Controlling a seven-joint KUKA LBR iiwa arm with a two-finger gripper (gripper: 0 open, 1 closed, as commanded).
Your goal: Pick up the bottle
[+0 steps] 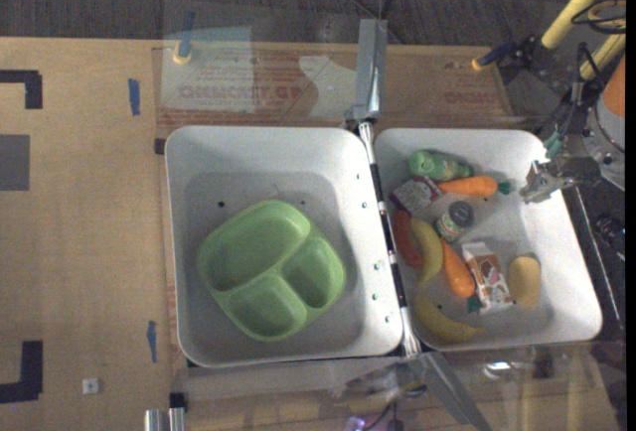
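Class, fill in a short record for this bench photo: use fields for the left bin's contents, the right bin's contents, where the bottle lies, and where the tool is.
left bin: a green divided plate
right bin: green bottle, two carrots, two bananas, small cartons, a round jar, a potato-like item
bottle position: lying at the far edge of the right bin, beside a carrot
tool: over the right bin's right rim, apart from the bottle

Open above the green bottle (438, 164); hemmed by a carrot (469, 187) and carton (414, 195), close to the bin wall (452, 134).
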